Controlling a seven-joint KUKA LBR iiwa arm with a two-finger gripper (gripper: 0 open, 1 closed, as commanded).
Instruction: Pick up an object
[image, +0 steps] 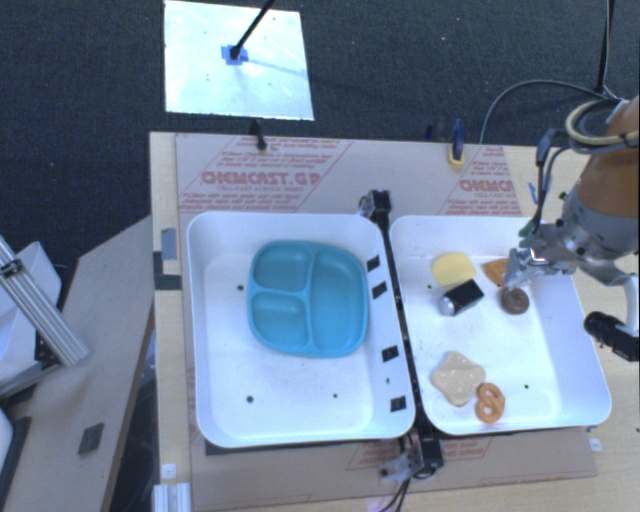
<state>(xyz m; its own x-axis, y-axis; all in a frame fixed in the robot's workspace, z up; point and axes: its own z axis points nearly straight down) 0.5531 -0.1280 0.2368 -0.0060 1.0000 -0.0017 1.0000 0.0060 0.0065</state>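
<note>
The right bin (560, 400) holds several small items. A yellow block (452, 267) lies beside a black cylinder (462, 297). An orange piece (495, 270) and a brown round piece (514, 301) sit toward the bin's far right. A beige lump (457, 376) and an orange pretzel shape (490, 401) lie near the front. My gripper (518, 276) hangs low over the far right part of this bin, between the orange piece and the brown round piece, just above both. I see nothing lifted off the bin floor.
The left bin (225, 400) carries a blue divided plate (306, 298). A black clip strip (390, 300) runs along the seam between the two bins. The arm's grey body (600, 215) with its cables comes in over the right bin's far right corner.
</note>
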